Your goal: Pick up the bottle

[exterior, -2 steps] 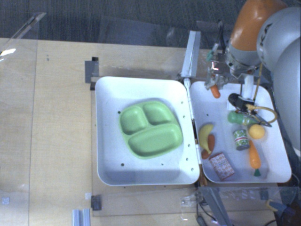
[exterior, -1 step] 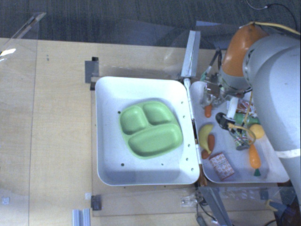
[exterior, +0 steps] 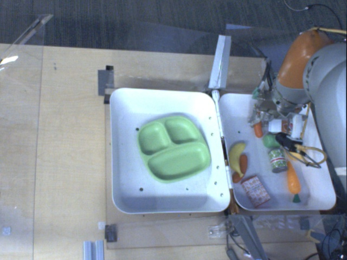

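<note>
The grey arm's gripper (exterior: 264,112), finger state impossible to tell, hovers above the right white bin (exterior: 244,196), poised near the small green-capped bottle (exterior: 277,158).

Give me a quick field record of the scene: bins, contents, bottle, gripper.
left bin: holds green divided tray
right bin: banana, carrot, small patterned box, bottle
bottle: green cap, near the bin's middle, apart from the carrot
gripper: over the right bin's far end, above the bottle in the view
grasp: bottle not between the fingers
</note>
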Robot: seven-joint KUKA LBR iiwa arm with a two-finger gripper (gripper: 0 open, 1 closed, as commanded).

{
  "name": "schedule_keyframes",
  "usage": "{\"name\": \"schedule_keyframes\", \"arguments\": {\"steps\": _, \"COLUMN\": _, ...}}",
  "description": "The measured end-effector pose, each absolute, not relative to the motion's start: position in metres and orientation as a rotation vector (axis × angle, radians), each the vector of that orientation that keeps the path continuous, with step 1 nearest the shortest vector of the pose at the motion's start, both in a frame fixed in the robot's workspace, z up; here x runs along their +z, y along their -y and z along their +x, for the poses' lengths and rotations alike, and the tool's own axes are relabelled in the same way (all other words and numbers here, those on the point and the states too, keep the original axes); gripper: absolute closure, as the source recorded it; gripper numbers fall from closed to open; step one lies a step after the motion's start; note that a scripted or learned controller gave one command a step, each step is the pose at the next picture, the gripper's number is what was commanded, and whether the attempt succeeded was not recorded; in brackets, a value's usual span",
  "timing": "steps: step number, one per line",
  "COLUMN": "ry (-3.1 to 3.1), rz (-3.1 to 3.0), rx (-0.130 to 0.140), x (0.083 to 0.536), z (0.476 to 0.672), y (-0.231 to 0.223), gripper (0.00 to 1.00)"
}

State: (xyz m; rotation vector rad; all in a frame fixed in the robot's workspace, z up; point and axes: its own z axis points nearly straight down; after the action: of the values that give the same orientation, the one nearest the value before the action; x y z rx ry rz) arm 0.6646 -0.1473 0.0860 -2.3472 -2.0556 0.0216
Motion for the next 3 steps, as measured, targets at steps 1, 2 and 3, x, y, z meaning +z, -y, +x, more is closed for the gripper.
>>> {"name": "schedule_keyframes", "arguments": {"steps": 1, "ry": 2.078, "rz": -2.362, "rx": -0.009, "x": 0.187, "z": 0.671, "y": 0.073, "gripper": 1.0}}
{"name": "schedule_keyframes", "arguments": {"steps": 2, "ry": 2.051, "rz": -2.382, "rx": -0.005, "x": 0.184, "z": 0.67, "y": 0.041, "gripper": 1.0}}
{"name": "schedule_keyframes", "arguments": {"steps": 3, "ry": 1.507, "rz": -2.758, "rx": -0.002, "x": 0.16, "z": 0.667, "y": 0.088, "gripper": 1.0}}
